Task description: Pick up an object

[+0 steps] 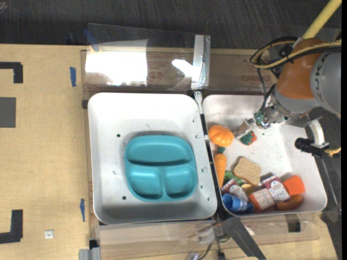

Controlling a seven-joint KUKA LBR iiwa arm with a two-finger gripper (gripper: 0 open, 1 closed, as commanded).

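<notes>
Overhead, the grey arm (320, 83) with its orange band reaches in from the right, and its gripper (264, 118) hangs low over the back part of the right bin (303, 207), beside a small green-and-red toy (248, 138); whether it is wide or narrow cannot be told. Toy food crowds that bin: an orange pumpkin (221, 135) against the left wall, a carrot (220, 166) below it, a slice of toast (248, 169), a blue piece (234, 202), and red-and-white packets (268, 193) whose labels are too small to read. A teal divided tray (160, 166) sits in the left bin (108, 112). Faint printing on the board behind the bins is illegible.
</notes>
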